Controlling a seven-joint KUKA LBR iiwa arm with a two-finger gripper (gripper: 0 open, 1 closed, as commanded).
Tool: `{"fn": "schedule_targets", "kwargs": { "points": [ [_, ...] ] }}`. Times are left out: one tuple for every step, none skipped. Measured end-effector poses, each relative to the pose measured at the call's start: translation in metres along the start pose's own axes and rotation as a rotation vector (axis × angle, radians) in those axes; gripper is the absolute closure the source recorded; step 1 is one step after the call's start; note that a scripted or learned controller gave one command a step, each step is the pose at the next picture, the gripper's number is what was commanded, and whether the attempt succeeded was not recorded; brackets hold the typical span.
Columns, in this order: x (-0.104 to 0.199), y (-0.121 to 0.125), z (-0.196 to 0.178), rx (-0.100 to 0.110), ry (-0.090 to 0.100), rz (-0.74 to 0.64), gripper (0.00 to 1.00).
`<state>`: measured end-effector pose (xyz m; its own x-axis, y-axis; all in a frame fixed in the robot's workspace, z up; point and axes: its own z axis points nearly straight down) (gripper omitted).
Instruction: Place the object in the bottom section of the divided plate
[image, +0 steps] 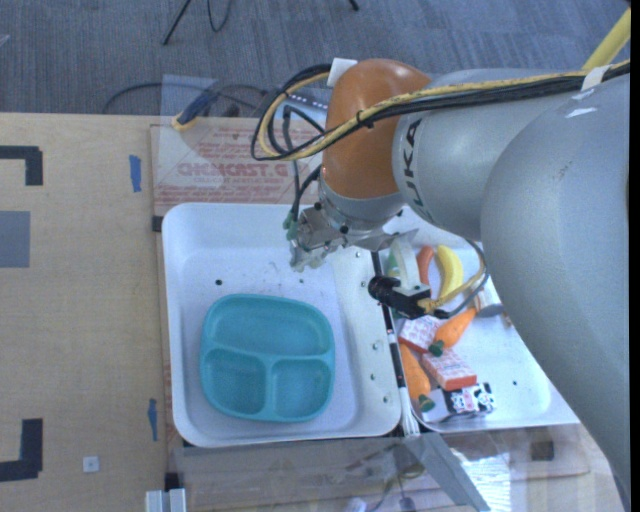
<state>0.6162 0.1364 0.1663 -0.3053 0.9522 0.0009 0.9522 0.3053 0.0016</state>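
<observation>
Your gripper (305, 240) hangs just above the teal divided plate (267, 356); you cannot tell its grip.

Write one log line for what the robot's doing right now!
gripper: above left bin, grasp unclear | teal plate: nothing in it | toy food: right bin

Robotics lab, wooden bench (80, 330) with blue tape marks (135, 172), white bins (185, 260), loose cables (215, 95) on grey carpet

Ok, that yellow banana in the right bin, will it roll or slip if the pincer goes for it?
The banana is curved, so it would probably rock rather than roll. It looks smooth and glossy, likely plastic, so it may slip. It leans among carrots, so neighbours could shift.
</observation>
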Motion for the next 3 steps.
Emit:
{"fn": "schedule_targets", "kwargs": {
  "points": [
    [-0.001,0.001,-0.01,-0.003,0.001,0.003,1.0],
    [0.052,0.027,0.034,-0.002,-0.001,-0.284,1.0],
    [0.088,-0.034,0.053,0.002,0.0,-0.331,1.0]
  ]
}}
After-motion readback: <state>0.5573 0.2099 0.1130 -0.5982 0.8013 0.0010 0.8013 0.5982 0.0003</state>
